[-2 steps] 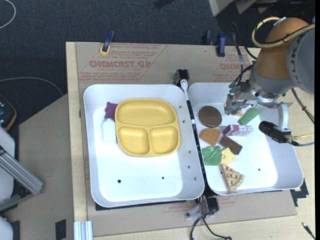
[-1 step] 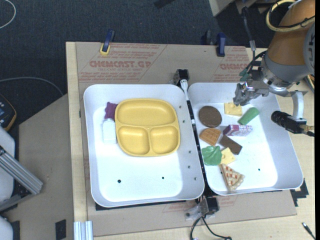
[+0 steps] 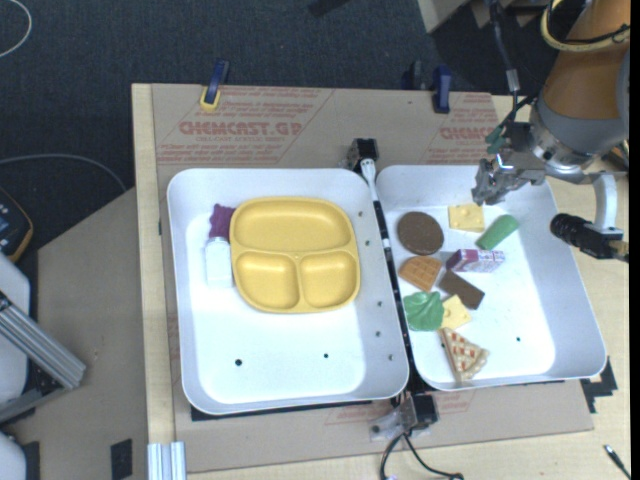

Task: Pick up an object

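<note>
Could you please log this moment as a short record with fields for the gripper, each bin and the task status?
gripper: above the right bin's far edge, near the yellow cheese square
left bin: yellow divided tray, purple item and white item beside it
right bin: toy foods, including brown round patty, green pickle, pizza slice
task status: no pickup visible

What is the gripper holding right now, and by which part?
Nothing that I can see: the gripper hangs over the right bin's far end, near the yellow cheese square, with no item between its fingers.
</note>
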`<state>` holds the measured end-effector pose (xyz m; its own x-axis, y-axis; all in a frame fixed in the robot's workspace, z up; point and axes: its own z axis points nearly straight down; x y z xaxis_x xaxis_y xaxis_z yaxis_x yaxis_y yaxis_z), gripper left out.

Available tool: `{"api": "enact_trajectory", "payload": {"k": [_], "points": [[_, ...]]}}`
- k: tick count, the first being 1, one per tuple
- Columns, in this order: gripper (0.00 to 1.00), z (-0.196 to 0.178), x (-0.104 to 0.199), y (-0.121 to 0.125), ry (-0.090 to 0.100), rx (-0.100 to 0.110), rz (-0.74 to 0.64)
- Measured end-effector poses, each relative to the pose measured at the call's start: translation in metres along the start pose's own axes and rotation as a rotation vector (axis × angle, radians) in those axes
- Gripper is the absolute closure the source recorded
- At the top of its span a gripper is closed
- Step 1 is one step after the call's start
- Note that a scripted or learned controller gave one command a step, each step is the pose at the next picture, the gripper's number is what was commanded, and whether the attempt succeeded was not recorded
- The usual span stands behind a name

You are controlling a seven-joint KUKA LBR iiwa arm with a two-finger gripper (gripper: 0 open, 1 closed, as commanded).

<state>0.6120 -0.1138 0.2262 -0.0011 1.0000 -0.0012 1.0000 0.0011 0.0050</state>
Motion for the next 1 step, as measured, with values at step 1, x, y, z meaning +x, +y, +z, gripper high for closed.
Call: {"api": "enact_trajectory", "payload": {"k": [1], "points": [[1.00, -0.0036, 0.0480, 0.0250, 0.002, 0.000, -0.005]]}}
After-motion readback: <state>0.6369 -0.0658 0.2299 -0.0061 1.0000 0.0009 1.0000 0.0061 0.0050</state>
